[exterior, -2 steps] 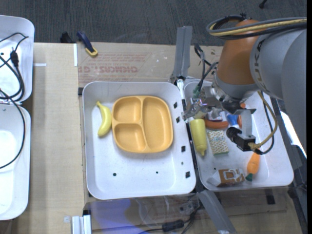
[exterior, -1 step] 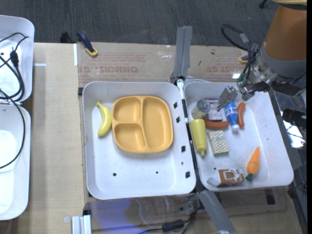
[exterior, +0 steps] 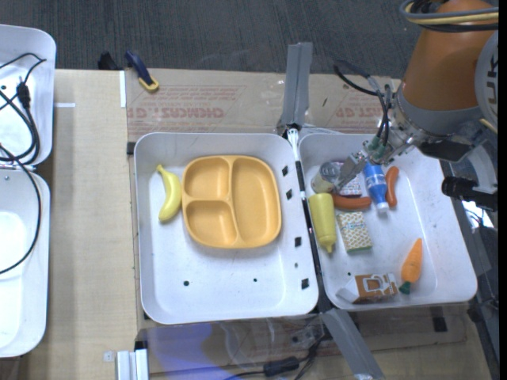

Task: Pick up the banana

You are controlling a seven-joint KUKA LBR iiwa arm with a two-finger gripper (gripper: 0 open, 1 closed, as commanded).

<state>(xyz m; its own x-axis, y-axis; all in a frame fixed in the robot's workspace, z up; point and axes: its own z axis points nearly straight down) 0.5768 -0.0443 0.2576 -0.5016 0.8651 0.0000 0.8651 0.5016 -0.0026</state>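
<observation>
The yellow banana (exterior: 168,194) lies in the left bin (exterior: 158,283), close to its left wall and just left of a yellow divided plate (exterior: 233,200). It curves from the upper left down to the lower left. My gripper (exterior: 353,172) hangs over the upper middle of the right bin (exterior: 451,244), far to the right of the banana, above a cluster of small items. Nothing of the banana is near it.
The right bin holds a yellow bottle (exterior: 323,219), a red sausage (exterior: 352,202), a blue bottle (exterior: 377,185), a patterned packet (exterior: 353,232), a carrot (exterior: 411,263) and a small brown carton (exterior: 375,287). A grey divider post (exterior: 296,85) stands between the bins at the back.
</observation>
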